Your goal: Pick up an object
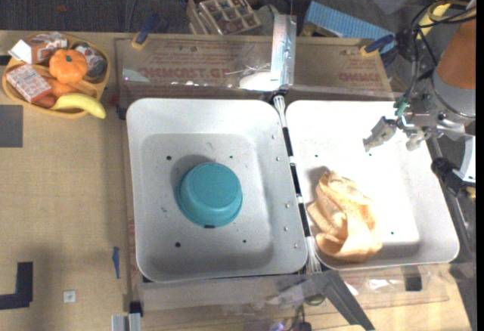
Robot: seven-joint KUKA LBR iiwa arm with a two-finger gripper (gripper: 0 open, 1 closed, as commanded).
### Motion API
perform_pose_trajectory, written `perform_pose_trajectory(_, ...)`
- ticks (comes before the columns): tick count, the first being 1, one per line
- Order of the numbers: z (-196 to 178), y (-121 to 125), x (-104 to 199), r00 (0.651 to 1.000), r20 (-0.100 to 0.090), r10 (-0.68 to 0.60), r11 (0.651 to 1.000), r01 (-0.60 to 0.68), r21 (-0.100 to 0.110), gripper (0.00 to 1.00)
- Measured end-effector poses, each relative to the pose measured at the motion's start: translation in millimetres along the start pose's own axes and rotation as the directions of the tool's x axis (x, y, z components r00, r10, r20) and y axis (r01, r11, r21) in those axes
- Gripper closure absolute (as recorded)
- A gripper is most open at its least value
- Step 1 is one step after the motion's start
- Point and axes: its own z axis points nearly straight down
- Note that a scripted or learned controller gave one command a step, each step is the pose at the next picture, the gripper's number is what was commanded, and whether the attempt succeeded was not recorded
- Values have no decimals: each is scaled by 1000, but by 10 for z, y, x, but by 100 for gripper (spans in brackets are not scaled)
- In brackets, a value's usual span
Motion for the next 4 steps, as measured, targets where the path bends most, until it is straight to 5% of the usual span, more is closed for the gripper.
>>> perform_pose_trajectory(1,862,-599,522,991,0,-133,991,133,0,0)
perform_pose_trajectory(2,1277,-846,-26,996,0,-92,996,92,-9,0)
perform_pose_trajectory(3,1173,-837,-34,996,1,-89,996,89,-13,100)
perform_pose_trajectory(4,326,-690,684,982,1,-191,982,191,-1,100)
